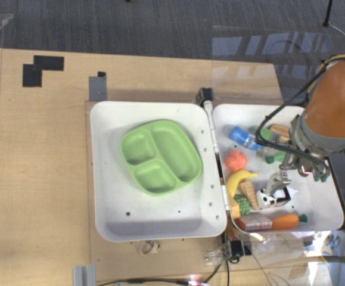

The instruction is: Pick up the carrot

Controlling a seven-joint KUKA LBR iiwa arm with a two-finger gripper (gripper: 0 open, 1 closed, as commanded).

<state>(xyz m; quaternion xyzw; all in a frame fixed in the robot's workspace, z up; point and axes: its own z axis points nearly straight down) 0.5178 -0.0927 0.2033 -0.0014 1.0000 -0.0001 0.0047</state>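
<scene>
bench (41, 177): wooden | 2 white bins: left bin (100, 159), right bin (324, 204) touching beside it | black patches (41, 69) beyond left bin

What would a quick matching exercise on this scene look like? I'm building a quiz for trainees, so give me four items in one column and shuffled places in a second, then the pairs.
Things:
1. carrot
2. green divided plate
3. banana
4. blue bottle

Places:
A. middle of the left bin
B. near edge of the right bin, beside a red-and-white box
C. far part of the right bin
D. right bin, just nearer than the red round fruit

Pairs: 1-B, 2-A, 3-D, 4-C
</scene>
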